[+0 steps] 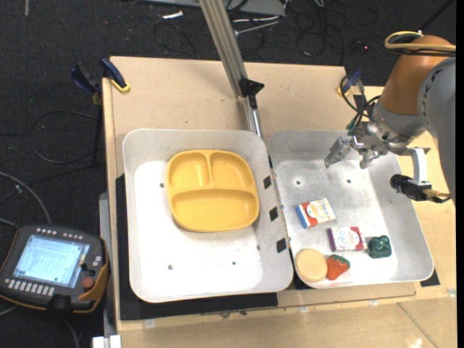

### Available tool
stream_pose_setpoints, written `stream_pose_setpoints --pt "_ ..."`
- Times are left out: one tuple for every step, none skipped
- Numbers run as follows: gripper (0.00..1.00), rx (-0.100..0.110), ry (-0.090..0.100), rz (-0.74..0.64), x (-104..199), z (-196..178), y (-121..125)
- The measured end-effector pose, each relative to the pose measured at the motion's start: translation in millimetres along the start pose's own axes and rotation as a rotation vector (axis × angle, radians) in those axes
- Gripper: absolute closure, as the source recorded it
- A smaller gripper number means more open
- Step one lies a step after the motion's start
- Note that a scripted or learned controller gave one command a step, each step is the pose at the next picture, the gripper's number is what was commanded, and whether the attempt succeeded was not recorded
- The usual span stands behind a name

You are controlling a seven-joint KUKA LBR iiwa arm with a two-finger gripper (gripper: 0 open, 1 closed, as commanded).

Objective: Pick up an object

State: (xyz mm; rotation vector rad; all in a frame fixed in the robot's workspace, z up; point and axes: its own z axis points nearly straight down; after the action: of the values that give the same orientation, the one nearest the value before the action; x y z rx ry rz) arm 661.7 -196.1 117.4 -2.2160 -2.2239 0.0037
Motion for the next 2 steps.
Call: stream_pose_setpoints --pt "1.0 -0.006 -0.002 -0.001 -0.2 -13.8 1.6" --pt "1.0 -0.011 -0.003 0.003 -8.6 -73.9 3.4"
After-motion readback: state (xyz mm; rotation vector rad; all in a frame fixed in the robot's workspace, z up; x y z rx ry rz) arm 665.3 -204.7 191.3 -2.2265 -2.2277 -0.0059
